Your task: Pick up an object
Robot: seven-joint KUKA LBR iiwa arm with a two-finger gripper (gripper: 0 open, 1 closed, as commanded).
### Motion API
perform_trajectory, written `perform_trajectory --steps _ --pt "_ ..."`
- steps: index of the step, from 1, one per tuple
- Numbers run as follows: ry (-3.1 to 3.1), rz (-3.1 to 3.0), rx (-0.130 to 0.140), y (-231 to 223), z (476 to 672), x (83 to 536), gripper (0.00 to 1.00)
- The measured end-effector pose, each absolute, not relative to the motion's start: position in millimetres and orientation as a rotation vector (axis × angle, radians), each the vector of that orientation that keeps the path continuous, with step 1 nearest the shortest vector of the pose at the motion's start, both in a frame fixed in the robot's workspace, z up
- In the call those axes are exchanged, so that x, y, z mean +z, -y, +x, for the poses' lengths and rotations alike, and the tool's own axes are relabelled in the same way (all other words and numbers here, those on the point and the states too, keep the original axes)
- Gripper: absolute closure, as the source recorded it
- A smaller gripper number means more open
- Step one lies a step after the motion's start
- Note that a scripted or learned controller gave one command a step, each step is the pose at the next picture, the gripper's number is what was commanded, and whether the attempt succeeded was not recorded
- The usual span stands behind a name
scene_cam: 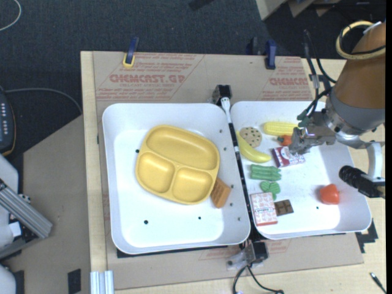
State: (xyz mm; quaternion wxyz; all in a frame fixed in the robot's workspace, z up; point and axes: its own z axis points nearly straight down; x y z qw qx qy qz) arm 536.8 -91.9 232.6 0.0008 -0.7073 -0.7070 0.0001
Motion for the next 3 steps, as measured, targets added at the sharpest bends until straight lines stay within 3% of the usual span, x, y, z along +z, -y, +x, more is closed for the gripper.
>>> perform_trajectory --steps 2,3 --pt "2.220 -2.220 0.003 81.1 545.7 218.9 1.00" --pt "2.219 -2.221 0.002 80.5 537.7 221.4 1.00"
